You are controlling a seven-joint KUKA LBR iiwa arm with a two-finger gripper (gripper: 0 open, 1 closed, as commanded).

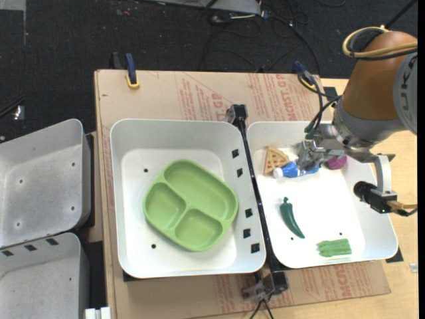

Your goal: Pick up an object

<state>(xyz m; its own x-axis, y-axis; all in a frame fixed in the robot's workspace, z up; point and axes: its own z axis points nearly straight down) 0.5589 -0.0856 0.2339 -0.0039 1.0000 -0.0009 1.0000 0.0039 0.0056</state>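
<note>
Green divided plate (190, 205) sits in the left bin (126, 145); over in the right bin (372, 244), the gripper (307, 159) hovers at a small blue-and-white object (289, 171). Finger spacing: can't tell. Probably light, stiff, slippery; grip mid-body.

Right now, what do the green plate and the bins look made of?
Plate: likely moulded plastic, one even matte light green, with three smooth rounded compartments. Bins: probably thin white plastic or coated sheet, semi-matte, with rounded corners; the look alone doesn't settle which.
</note>
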